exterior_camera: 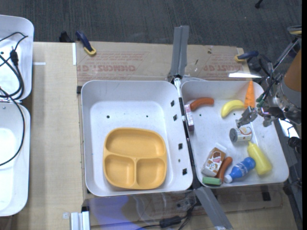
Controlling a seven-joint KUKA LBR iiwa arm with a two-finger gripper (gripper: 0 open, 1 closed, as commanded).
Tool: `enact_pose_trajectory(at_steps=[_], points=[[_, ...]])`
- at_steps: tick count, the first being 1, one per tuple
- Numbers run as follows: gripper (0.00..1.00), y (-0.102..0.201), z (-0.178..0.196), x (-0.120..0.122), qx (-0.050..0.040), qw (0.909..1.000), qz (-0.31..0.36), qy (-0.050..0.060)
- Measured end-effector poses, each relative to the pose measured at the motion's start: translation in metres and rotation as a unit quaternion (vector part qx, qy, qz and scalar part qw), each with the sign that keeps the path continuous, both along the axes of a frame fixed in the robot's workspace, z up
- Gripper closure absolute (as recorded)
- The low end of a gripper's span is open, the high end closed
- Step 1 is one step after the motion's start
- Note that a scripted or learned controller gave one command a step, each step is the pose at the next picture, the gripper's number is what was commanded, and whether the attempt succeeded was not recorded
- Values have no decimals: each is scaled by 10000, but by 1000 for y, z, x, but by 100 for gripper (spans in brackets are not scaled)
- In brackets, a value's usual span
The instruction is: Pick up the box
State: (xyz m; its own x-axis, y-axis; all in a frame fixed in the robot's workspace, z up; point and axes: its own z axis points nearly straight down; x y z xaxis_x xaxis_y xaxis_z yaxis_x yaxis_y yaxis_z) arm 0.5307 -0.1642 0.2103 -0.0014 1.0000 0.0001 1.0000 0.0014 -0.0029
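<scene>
Seen from above, a bench carries two white bins. The left bin (91, 128) has a yellow divided tray (135, 158). In the right bin (280, 147), the gripper (247, 118) hangs just above a small can (241, 134), fingers spread and holding nothing. The box (214, 161) lies nearer the front edge, beside a sausage (224, 167) and a blue bottle (240, 169). This looks like the approach step; next the gripper likely must shift toward the box and descend.

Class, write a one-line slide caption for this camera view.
Gripper hovers above a can in the right bin; the box lies untouched.
</scene>
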Motion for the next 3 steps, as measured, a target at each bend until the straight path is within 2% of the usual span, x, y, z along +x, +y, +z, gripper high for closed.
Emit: enact_pose_trajectory(at_steps=[1,2,3], points=[[0,37,-92,9,-41,9999,-9,-144],[0,-43,-107,71,43,9998,-150,-92],[0,28,-88,-1,-2,9988,-481,-4]])
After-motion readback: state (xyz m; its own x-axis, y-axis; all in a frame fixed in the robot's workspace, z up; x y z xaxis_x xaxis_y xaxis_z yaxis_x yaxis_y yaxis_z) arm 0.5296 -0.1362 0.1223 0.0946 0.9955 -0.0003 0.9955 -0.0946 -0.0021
